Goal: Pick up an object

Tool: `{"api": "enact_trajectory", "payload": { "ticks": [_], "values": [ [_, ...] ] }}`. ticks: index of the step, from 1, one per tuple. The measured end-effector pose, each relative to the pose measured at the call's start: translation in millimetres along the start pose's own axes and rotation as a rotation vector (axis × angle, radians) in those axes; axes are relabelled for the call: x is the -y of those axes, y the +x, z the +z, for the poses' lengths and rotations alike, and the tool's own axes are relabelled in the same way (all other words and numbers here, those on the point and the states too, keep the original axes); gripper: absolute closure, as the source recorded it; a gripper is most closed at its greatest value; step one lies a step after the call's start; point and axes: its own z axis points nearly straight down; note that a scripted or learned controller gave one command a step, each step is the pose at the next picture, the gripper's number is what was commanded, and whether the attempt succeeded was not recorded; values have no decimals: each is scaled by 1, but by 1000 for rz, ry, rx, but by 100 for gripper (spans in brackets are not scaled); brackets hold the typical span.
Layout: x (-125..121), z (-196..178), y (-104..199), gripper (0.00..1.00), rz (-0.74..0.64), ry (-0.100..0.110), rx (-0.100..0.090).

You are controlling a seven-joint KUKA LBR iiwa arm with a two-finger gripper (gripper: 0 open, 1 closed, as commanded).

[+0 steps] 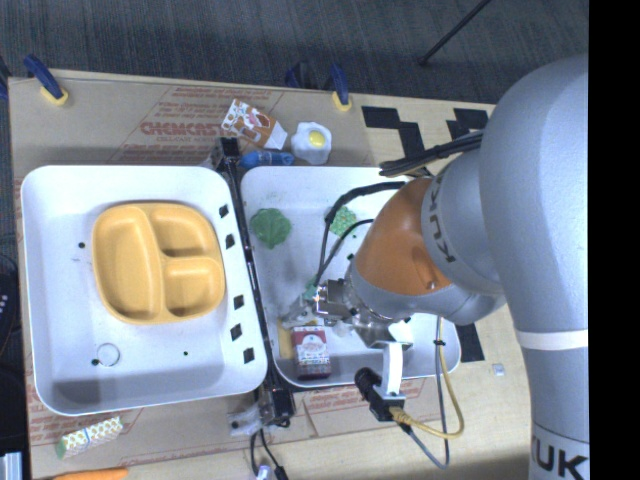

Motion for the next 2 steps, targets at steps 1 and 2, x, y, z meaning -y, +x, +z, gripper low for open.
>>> {"api": "enact_trajectory", "payload": {
  "ticks": [1, 2],
  "values": [
    [0, 0, -1, 0, 490, -2, 0],
    [-22, 0, 4, 0, 731, -1, -1]
  ]
}}
